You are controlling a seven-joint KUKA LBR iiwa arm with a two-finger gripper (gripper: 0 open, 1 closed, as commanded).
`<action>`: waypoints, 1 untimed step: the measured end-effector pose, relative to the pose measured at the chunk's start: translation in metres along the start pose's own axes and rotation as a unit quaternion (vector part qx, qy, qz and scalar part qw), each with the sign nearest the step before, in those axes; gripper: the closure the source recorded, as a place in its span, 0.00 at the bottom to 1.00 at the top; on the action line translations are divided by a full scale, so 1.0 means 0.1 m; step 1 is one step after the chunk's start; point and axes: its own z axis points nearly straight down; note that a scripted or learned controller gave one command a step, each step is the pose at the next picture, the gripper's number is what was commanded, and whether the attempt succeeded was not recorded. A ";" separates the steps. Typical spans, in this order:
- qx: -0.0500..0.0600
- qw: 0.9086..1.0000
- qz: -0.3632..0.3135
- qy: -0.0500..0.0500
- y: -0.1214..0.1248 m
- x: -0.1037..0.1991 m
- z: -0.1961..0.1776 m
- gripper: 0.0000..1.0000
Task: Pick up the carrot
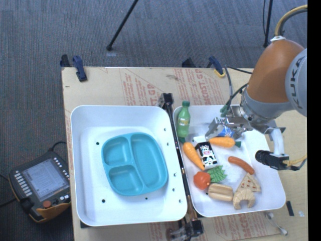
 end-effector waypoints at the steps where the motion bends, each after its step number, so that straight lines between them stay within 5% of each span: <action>1: 0.001 0.999 -0.038 0.001 0.25 -0.26 1.19 0.00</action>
